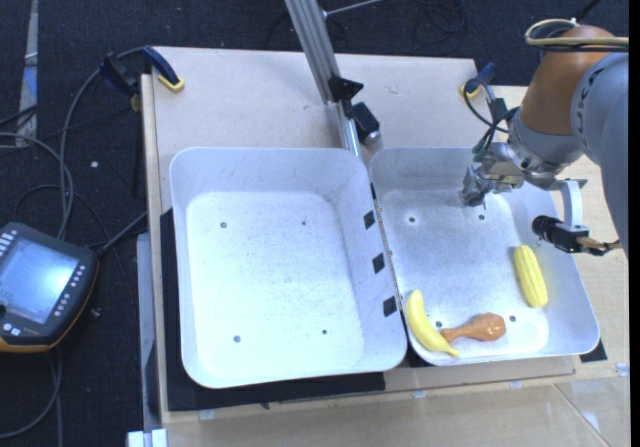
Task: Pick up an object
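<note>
- Over the right bin [560, 335]'s far part hangs the gripper [476, 197]; whether it is parted I cannot tell.
- Corn cob [530, 275], banana [425, 323] and chicken drumstick [476, 329] lie nearer the camera, well apart from it.

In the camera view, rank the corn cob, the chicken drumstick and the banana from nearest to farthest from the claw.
From the claw, over the far part of the right bin:
1. Corn cob, by the bin's right wall.
2. Chicken drumstick, near the bin's front edge.
3. Banana, front left corner; only a little farther than the drumstick.
</note>
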`<act>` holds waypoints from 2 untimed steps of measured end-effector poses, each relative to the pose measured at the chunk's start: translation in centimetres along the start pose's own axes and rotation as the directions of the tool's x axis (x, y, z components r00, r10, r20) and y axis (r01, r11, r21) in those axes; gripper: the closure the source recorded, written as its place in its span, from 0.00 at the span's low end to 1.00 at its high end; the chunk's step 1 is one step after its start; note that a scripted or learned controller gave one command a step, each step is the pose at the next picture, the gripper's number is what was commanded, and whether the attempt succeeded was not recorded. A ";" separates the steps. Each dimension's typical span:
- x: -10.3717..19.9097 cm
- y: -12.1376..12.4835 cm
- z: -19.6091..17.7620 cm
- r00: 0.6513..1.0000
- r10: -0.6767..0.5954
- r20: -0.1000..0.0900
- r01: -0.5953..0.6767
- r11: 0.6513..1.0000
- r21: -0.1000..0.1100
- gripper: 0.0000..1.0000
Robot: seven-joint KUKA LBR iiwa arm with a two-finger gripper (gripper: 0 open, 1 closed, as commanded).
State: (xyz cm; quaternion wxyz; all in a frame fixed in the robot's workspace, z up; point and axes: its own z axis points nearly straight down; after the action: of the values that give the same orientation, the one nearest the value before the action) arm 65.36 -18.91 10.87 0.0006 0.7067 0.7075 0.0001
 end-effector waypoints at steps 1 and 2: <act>0.2 -0.3 -6.2 1.000 0.001 0.001 -0.001 1.000 -0.005 1.00; 0.2 -0.2 -11.5 1.000 0.001 0.001 -0.001 1.000 -0.004 1.00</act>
State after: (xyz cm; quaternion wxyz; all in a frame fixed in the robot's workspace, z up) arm 65.17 -18.68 22.39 0.0022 0.7069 0.7073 0.0013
